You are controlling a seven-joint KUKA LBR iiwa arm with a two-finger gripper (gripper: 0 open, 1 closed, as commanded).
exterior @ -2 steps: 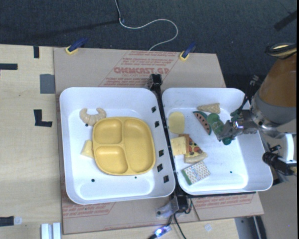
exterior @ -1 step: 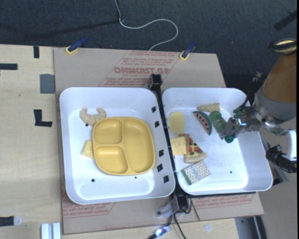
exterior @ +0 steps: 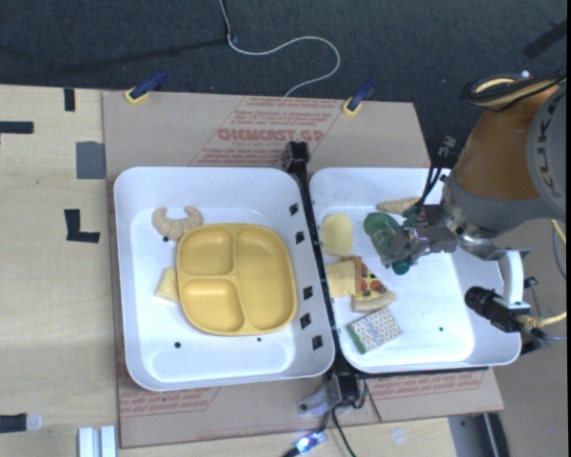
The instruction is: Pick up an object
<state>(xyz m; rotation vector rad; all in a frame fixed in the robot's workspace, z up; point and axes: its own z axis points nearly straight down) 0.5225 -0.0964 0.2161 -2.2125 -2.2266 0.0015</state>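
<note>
In the right bin [exterior: 457,346], we cannot tell how the claw [exterior: 400,246] stands over the green object [exterior: 379,227]; crowded toys at its seven o'clock risk a snag.

bins [exterior: 133,284]: white plastic, smooth, faintly glossy.
divided plate [exterior: 236,278]: yellow plastic, smooth, soft sheen.
arm [exterior: 500,174]: orange band looks glossy; grey shell smooth and matt.
gripper [exterior: 401,246]: dark, hard-looking parts, dull finish.
green piece [exterior: 378,227]: at the fingers, smooth, slightly shiny.
pale yellow lump [exterior: 337,232]: just beyond the fingers, matt.
checked packet [exterior: 375,330]: looks like printed paper or foil; can't tell which.
board under bins [exterior: 257,131]: brown cardboard, matt, red print.
bench [exterior: 38,284]: light wood look, matt.
</note>
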